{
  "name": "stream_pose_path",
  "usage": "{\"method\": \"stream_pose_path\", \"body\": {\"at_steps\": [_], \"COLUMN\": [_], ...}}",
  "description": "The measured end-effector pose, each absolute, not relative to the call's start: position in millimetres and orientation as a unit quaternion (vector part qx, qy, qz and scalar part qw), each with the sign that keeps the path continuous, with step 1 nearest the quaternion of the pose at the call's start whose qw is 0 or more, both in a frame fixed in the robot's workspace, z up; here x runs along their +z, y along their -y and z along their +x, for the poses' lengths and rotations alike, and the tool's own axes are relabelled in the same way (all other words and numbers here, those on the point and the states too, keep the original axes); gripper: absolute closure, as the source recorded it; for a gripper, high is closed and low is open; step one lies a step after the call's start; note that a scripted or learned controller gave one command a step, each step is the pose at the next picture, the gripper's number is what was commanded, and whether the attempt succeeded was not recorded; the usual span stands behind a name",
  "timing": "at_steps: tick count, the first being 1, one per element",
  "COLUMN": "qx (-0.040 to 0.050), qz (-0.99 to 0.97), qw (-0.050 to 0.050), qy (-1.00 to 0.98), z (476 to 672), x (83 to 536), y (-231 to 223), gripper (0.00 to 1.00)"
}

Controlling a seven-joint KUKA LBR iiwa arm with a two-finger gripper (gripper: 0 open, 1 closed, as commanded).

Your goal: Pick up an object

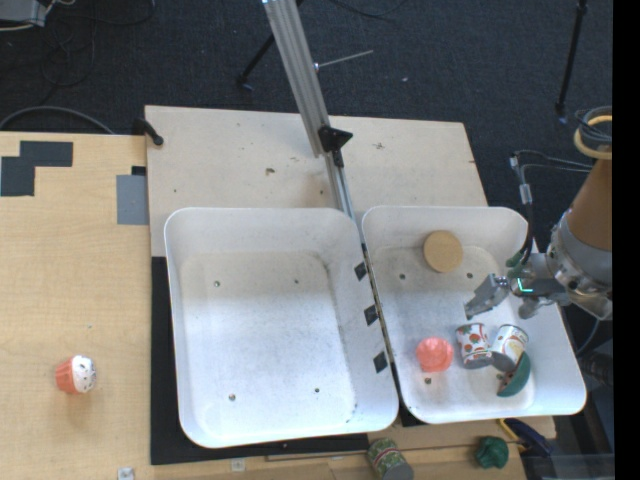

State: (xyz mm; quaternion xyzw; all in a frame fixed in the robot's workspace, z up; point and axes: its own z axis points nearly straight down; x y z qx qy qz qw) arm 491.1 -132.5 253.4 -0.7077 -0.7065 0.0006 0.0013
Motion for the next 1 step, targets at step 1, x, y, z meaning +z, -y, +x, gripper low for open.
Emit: {"method": "stream_pose_path", "body": {"at_steps": [1], "qx": [0.0021], "qz": [-0.707], "qw": [0.004], "qy": [0.707], "z": [486.2], "x": [209.1], "y": [133.8], "gripper": [0.0]}}
